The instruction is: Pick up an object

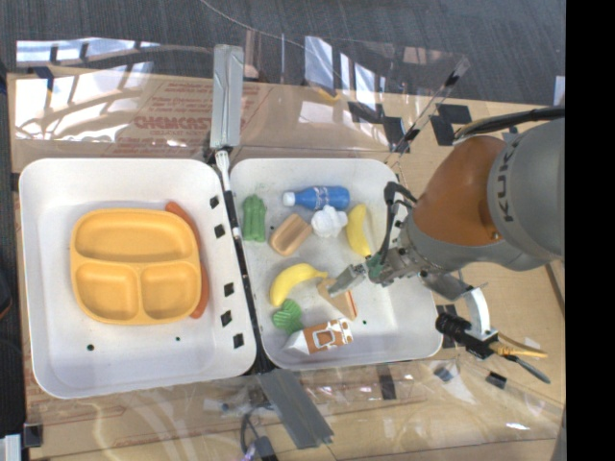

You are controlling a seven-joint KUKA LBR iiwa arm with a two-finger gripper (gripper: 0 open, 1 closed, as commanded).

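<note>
My gripper (pixel 352 279) hangs low over the right bin (pixel 404 339), reaching in from the right. Its tip is just above a tan and orange wedge-shaped piece (pixel 340 302) and beside a yellow banana (pixel 295 280). I see nothing lifted clear of the bin floor. Around it lie a second yellow fruit (pixel 357 230), a white lumpy item (pixel 329 222), a blue bottle (pixel 318 198), a tan bread piece (pixel 290 235), a green vegetable (pixel 254 217), a green broccoli (pixel 286 316) and a small orange and white carton (pixel 327 336).
The left bin (pixel 48 334) holds a yellow divided tray (pixel 135 262) with an orange rim showing under its right side. The arm's orange band and grey wrist cover the right bin's right wall. A clear panel stands behind both bins.
</note>
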